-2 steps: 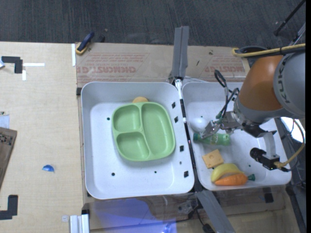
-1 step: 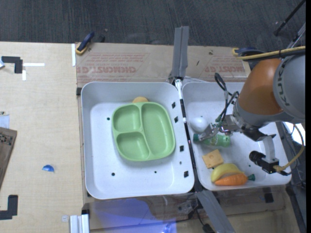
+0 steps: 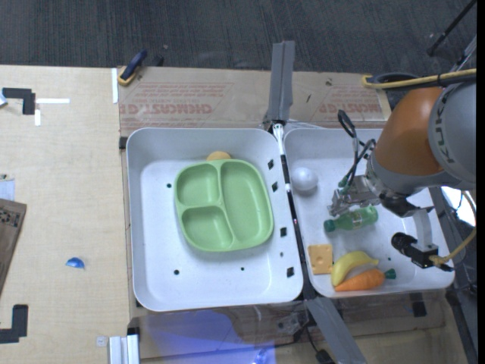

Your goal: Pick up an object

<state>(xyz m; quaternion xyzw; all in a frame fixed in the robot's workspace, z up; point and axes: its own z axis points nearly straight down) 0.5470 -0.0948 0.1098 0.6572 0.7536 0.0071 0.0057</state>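
Two shallow white bins are being shown from above, side by side: the left bin (image 3: 144, 226) is lying well to the left of the gripper, and the right bin (image 3: 424, 279) is lying beneath it. One grey arm (image 3: 424, 139) with a rounded orange band is being extended in from the right. One pale green plate (image 3: 224, 205), smooth, matte and divided into three compartments, is being seen in the left bin, with one small yellowish item (image 3: 218, 156) partly hidden at its far edge. One gripper (image 3: 350, 202) is being held low in the right bin; how far its fingers are parted cannot be told. One green bottle (image 3: 351, 219), translucent and cylindrical, is lying on its side just below the gripper, seemingly touching it. Further below, one curved yellow banana (image 3: 352, 264) and one tapered orange carrot (image 3: 362, 280) are lying together. One holed cheese wedge (image 3: 320, 258) is lying below and left. One white ball (image 3: 304, 179) is resting to the left.
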